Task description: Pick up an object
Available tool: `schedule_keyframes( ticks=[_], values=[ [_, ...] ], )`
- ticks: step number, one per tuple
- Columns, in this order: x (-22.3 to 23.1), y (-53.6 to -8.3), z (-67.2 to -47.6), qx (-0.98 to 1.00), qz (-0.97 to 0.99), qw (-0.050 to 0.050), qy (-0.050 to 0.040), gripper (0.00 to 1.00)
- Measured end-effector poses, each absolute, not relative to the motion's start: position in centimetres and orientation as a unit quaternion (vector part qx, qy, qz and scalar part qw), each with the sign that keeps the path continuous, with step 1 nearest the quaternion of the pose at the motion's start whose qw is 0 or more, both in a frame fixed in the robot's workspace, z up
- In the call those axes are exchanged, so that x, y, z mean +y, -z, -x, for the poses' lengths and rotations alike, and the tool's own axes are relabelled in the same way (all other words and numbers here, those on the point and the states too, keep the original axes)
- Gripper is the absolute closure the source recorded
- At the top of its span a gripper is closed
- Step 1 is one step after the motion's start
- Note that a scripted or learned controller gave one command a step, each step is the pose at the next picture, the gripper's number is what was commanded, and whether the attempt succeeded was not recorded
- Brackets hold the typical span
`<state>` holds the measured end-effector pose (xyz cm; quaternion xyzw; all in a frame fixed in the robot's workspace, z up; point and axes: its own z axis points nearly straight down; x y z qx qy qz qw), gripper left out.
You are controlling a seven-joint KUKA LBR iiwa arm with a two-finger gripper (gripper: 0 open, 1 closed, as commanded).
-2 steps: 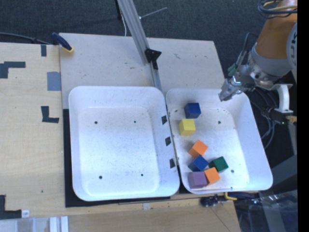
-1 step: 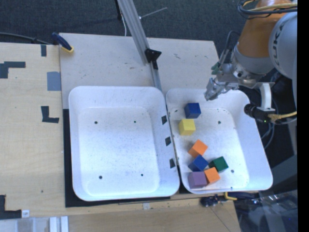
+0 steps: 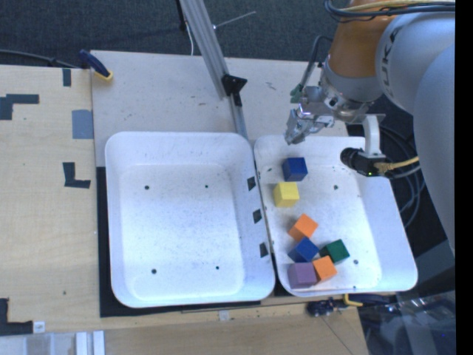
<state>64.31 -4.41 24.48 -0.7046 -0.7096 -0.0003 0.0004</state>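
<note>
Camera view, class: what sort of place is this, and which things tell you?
Probably a robotics lab test bench: a robot arm reaches over two white bins, one holding coloured blocks.

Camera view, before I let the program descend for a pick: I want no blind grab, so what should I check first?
1. End effector carries nothing visible: ok.
2. End effector above the right bin, at its far edge: ok.
3. Blue cube nearest, apart from the yellow cube: ok.
4. End effector directly over the blue cube: not ok, offset.
5. Finger opening: cannot tell.
</note>
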Motion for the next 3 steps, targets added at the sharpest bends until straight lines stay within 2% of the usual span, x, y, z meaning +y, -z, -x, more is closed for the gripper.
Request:
schedule_keyframes(
  ticks=[2,3],
  values=[
    [4.6,-23.4,-66.7,-0.709,0.705,0.001,-0.0004,1.0],
    [9.7,-23.4,-66.2,-0.709,0.705,0.001,-0.0001,1.0]
  ],
)
